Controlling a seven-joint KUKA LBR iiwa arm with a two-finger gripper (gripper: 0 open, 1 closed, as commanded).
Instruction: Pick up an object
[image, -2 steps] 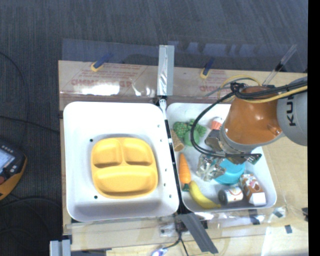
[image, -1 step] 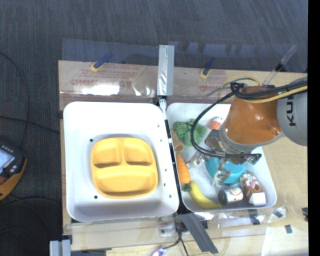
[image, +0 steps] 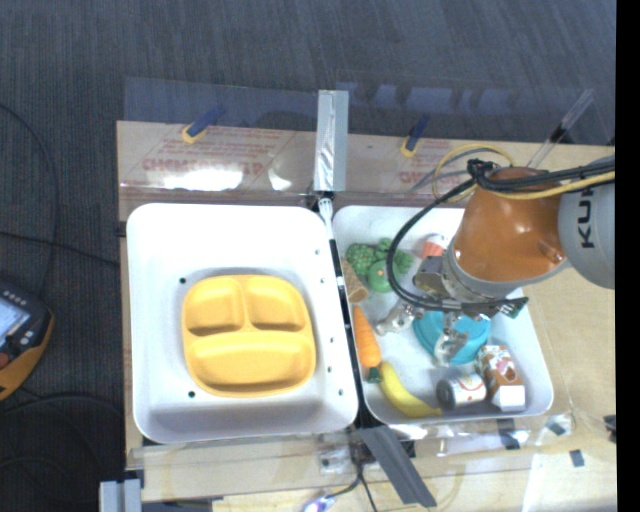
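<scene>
Left bin: yellow tray in the middle. Right of the tray, the right bin has carrot and banana nearest, green toy farther back, teal thing beyond the carrot. Gripper sits over the teal thing; grip state can't be made out.

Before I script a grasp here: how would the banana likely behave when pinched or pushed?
The banana looks like smooth toy plastic, so probably light and somewhat slippery. Its curved shape may pivot or slide along the right bin's wall instead of rolling. Lying by the carrot, it may nudge that.
</scene>
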